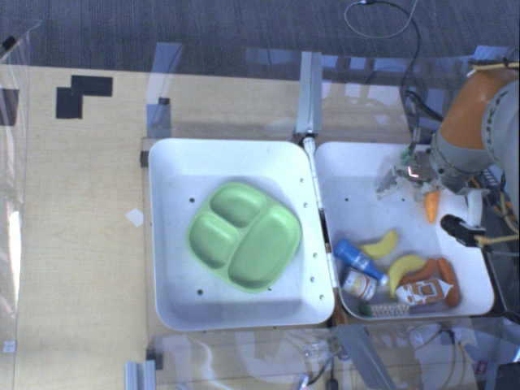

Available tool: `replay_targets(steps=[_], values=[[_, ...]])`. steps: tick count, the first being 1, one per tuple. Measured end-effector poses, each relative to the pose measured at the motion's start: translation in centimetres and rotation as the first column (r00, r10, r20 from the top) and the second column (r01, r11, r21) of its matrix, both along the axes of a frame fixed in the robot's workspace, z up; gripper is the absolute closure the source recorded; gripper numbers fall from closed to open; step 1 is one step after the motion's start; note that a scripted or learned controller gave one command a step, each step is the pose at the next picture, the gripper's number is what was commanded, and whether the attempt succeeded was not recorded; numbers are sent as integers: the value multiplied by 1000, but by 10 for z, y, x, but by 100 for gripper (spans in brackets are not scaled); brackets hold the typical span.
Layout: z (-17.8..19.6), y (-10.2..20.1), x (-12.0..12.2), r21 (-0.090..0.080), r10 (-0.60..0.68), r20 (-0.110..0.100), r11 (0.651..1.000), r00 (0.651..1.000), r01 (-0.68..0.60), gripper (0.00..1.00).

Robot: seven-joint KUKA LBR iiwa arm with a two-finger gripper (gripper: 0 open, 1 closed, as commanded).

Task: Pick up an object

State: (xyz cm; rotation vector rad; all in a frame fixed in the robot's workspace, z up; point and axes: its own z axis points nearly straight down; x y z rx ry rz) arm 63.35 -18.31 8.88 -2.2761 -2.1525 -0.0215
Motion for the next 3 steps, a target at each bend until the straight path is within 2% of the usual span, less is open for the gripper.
replay_targets(steps=[1,2,3], values=[[13,-2,3,-12,8,13,1000,1000,-8,100],[139,45,-20,-18,79,7,997,997,-79,100],[137,44,-21,-18,78,4,997,997,-78,0]])
